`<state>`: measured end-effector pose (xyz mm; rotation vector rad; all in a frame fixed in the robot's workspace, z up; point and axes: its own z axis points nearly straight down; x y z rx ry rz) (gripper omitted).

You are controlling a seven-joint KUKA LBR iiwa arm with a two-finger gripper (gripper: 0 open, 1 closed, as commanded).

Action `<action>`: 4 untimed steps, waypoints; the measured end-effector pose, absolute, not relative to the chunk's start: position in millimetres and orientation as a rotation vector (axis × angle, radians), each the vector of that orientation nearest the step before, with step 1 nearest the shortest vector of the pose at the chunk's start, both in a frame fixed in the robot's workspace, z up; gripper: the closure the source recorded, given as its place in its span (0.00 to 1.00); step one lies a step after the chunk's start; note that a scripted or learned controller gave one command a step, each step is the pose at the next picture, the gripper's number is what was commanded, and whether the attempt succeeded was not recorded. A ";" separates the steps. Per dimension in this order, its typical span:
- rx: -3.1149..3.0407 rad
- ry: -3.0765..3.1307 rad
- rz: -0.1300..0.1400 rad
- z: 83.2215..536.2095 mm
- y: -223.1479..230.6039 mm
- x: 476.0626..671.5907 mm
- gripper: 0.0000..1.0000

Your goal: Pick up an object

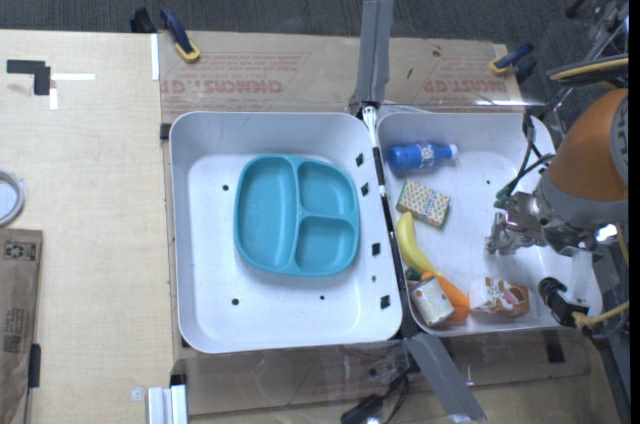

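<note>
My gripper (503, 237) hangs over the right bin (470, 127) near its right wall; its opening I cannot tell. Wrapped snack (500, 297) lies just below it, at the bin's front-right corner.

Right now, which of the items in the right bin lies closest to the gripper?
The brown packet in the near right corner, just below the gripper. The bottle, box and banana lie farther left.
</note>
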<state>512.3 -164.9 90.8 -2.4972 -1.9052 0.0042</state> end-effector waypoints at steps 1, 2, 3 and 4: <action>-2.497 -1.905 0.004 90.8 -164.7 512.4 0.00; -2.400 -2.028 0.003 91.4 -129.1 579.9 0.00; -2.507 -1.859 0.041 88.2 -135.2 639.9 0.00; -2.515 -1.870 0.025 96.8 -134.1 643.3 1.00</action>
